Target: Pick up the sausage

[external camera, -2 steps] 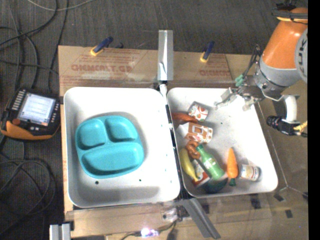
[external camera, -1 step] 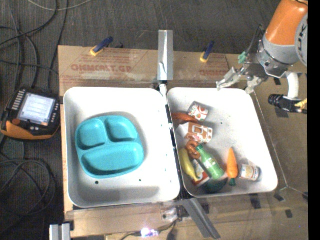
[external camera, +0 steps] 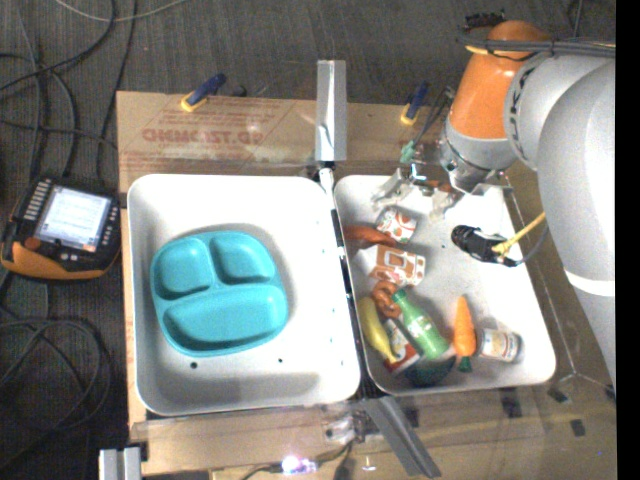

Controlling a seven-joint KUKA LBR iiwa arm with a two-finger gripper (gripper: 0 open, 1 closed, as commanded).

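Observation:
The sausage is a slim brown-orange piece lying along the left wall of the right bin, in its upper half. My gripper hangs over the top end of that bin, up and to the right of the sausage and apart from it. Its fingers are spread open with nothing between them. A small white and orange carton lies just beneath the gripper, between it and the sausage.
Lower in the right bin lie a second white and orange carton, a reddish-brown piece, a banana, a green bottle, a carrot and a small jar. A teal divided plate sits in the left bin.

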